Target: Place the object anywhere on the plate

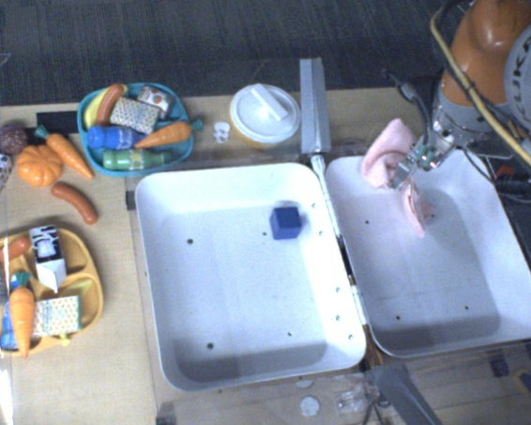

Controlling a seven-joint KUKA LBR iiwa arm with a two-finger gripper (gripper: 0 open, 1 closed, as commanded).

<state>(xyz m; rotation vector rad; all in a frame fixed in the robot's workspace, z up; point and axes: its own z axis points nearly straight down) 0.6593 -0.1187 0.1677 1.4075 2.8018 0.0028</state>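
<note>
I see my claw at the top of the right bin, and a pink cloth is pinched between its fingers. The cloth hangs from the claw: one part bunches up over the bin's far rim, and a thin tail drops down to the bin floor. I judge the cloth is lifted, not resting, because it drapes from the grip point.

I do not see a real plate inside the bins. The left bin holds only a blue cube, near its right side. On the surface to the left there is a yellow tray with toy food, and a blue bowl with more toy food stands behind the left bin. A white lid lies near it.

For moving, the floor of the right bin is wide and free below the claw. The raised rims between the two bins are the edge I must clear, and the hanging tail could catch there, I think.
</note>
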